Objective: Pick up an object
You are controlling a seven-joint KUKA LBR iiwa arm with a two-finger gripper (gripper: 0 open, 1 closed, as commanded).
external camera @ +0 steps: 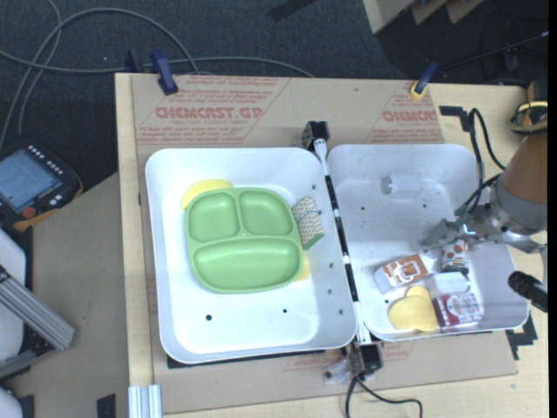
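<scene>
I'm watching the right bin [409,168], and I'll place everything from it. The arm [526,185] reaches in over its right rim, and the gripper [454,233] sits low over the bin's right half, just above the cluster of small things in its near part. I can't tell how it is set, spread or pressed together; the tip is a blur of grey metal from up here, and I see nothing clearly between it.

Right under the gripper tip lies a small red-and-white packet [454,255], touching or nearly touching it. Toward the bin's middle from there sits an orange-and-white box [401,273]. At the near edge are a yellow piece [413,310] and, beside it toward the right rim, a red-and-white carton [459,307]. A clear cup [402,184], hard to make out, lies toward the far side.

Across the divider, the left bin [170,233] holds a green tray [244,238] with 3 compartments, a yellow thing [204,190] peeking out behind it, and a patterned block [307,219] beside it.

My read: the reach is done, the grab is not. Everything looks flat on the bin floor, nothing lifted. Closing on 1 item and raising it clear is what's left, I judge.
</scene>
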